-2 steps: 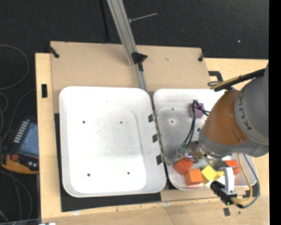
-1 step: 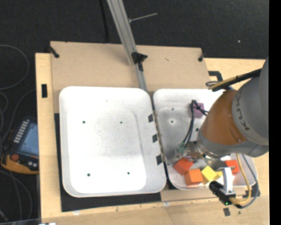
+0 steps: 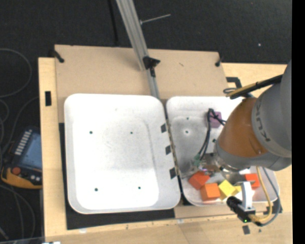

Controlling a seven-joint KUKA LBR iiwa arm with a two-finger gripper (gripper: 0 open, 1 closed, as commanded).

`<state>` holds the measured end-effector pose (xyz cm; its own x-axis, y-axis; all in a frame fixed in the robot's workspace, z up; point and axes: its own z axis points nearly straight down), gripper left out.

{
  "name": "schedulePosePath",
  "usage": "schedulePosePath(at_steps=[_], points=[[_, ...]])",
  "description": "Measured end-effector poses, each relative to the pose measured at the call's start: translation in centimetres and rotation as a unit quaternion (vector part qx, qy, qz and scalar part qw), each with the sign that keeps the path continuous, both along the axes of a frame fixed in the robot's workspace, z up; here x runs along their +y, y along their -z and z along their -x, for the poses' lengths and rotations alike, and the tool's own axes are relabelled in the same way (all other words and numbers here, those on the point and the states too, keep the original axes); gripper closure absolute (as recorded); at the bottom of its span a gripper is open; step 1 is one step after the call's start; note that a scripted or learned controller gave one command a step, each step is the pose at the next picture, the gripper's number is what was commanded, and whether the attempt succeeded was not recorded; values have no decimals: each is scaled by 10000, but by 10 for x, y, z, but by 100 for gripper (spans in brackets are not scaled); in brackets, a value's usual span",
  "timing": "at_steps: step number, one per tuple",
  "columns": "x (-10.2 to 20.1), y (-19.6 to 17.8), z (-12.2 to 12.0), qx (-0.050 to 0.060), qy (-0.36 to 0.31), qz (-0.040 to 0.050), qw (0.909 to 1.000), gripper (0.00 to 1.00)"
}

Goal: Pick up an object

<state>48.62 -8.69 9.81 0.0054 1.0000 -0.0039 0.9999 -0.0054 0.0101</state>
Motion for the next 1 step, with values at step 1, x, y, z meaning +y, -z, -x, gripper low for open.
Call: schedulePosePath(at_steps=[1], points=[[-3, 0, 0, -3, -21, -2, 10000, 0]])
